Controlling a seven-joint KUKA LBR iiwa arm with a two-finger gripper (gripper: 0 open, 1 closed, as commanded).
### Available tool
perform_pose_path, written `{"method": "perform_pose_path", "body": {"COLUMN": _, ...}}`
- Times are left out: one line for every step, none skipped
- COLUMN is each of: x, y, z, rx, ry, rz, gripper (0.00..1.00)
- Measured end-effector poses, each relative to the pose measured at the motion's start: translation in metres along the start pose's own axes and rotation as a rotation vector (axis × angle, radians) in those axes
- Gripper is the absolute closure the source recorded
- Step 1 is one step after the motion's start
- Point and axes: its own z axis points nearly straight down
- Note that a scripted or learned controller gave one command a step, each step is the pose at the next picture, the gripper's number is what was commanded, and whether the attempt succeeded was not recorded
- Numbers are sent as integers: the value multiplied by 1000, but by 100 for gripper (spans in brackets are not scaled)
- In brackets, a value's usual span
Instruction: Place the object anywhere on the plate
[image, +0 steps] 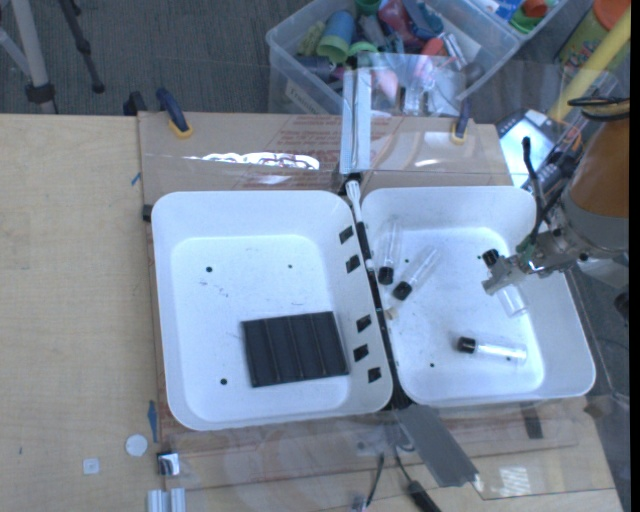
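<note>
Plate (296, 348) in left bin (190, 225); tubes (492, 349), apparently four, in right bin (560, 375).

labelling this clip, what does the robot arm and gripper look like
The arm enters from the right: a bulky rounded body with an orange band, grey below it. Dark cables run along its side towards the wrist. The gripper is small, grey and metallic, with a spot of green at its base.
</note>
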Motion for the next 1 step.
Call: {"method": "perform_pose_path", "body": {"x": 56, "y": 96, "z": 10, "rx": 0, "ry": 0, "rz": -145, "gripper": 100}}
